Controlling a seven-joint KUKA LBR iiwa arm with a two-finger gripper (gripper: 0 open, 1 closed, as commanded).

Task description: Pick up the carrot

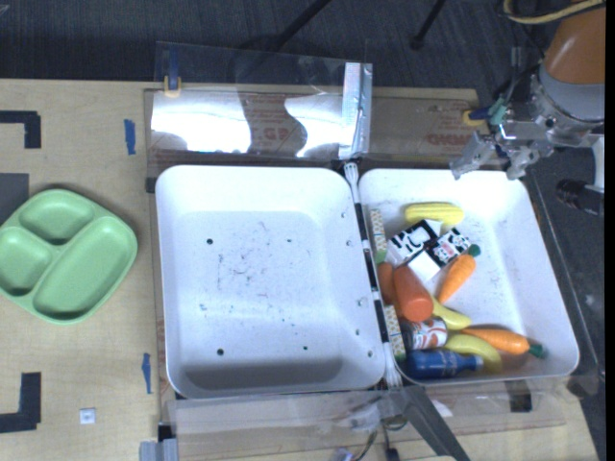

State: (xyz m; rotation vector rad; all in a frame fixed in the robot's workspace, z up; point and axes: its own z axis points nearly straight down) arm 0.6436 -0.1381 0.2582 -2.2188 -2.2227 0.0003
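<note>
Spanning the surface (77, 113): two white bins, left bin (255, 277) bare. Hung above the right bin's (553, 286) far corner: gripper (492, 157), fingers' spread impossible to tell. Lay mid-bin, tilted, beside the black-and-white box (428, 243): carrot (455, 277).

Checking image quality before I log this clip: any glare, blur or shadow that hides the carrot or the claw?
Camera view: strong glare on the clear panel behind the bins; the right bin is evenly lit, with the carrot sharp among the other toy foods; the claw, over the bin's far rim, looks small and slightly soft, its fingers hard to read; the background floor is dark.
</note>
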